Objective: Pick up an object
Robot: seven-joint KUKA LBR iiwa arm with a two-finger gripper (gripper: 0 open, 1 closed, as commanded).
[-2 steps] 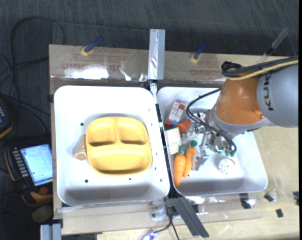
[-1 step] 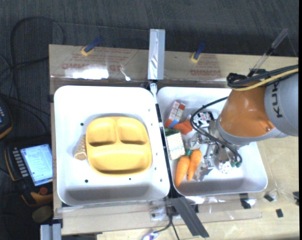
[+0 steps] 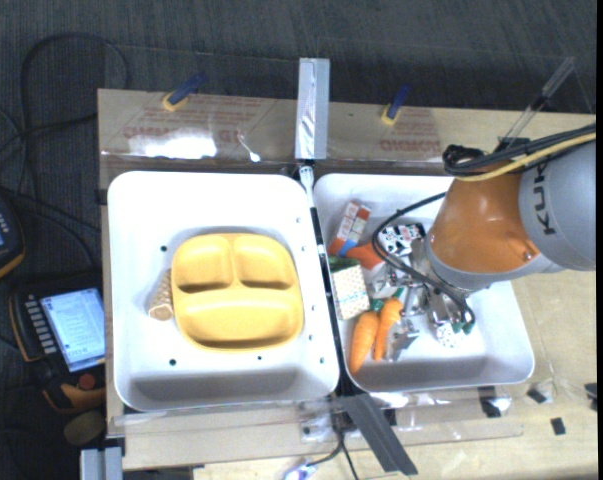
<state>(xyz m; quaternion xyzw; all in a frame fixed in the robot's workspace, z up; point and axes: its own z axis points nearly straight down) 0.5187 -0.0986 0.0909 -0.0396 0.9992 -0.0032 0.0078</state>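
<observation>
Where gripper hangs, perhaps tapered carrots.

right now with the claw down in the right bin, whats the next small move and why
Probably a short straight descent onto the orange carrot. The claw sits low in the right bin, just beside the carrot, with cluttered small items crowding it on the left; nothing is seen held, so settling over the carrot first seems the safest bet.

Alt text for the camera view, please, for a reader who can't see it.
The grey and orange arm reaches down into the right bin, its gripper among small items beside a carrot. The left bin holds a yellow divided tray.
</observation>
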